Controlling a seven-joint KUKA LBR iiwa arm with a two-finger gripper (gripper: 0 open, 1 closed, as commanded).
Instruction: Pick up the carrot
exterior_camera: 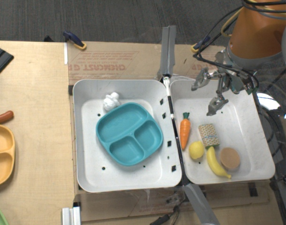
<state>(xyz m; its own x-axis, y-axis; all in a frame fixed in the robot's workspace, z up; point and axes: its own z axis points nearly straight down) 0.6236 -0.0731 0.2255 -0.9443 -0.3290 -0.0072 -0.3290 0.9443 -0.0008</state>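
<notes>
Pale bench (35,69) — two white bins (86,139), carrot (185,131) in the right.

camera: fixed overhead | slanted down | covers both bins (82,139) | arm enters right

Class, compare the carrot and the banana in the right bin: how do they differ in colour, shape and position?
The carrot is orange with a green top; the banana is plain yellow. The carrot is straight and tapered; the banana curves. The carrot lies by the bin's left wall; the banana lies nearer the front edge. Both rest in the right bin, untouched by the gripper.
</notes>
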